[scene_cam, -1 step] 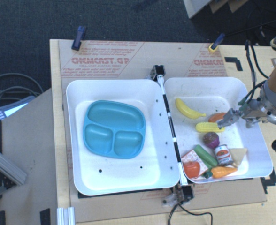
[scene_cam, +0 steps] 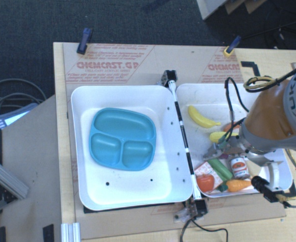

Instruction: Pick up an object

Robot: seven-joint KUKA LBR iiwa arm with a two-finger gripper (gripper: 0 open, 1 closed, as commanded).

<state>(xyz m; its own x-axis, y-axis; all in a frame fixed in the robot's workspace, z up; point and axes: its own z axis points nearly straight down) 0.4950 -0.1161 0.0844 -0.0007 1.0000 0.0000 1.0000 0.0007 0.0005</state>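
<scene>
Carrot [scene_cam: 237, 185], tomato [scene_cam: 206, 182], can [scene_cam: 239, 167] and cucumber [scene_cam: 219, 168] crowd the right bin's [scene_cam: 198, 96] near end, bananas [scene_cam: 202, 117] behind. Gripper [scene_cam: 221, 146] hovers over them, jaws' state unclear. "CHEMCAST GP" marks the board [scene_cam: 107, 64]; a blue tray [scene_cam: 123, 138] fills the left bin [scene_cam: 80, 135].

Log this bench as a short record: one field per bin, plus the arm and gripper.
left bin: blue divided tray, lying flat
right bin: banana, cucumber, tomato, carrot, small can
arm: reaching in over the right bin
gripper: low among the toy food; jaw state cannot be told
held object: none visible
</scene>
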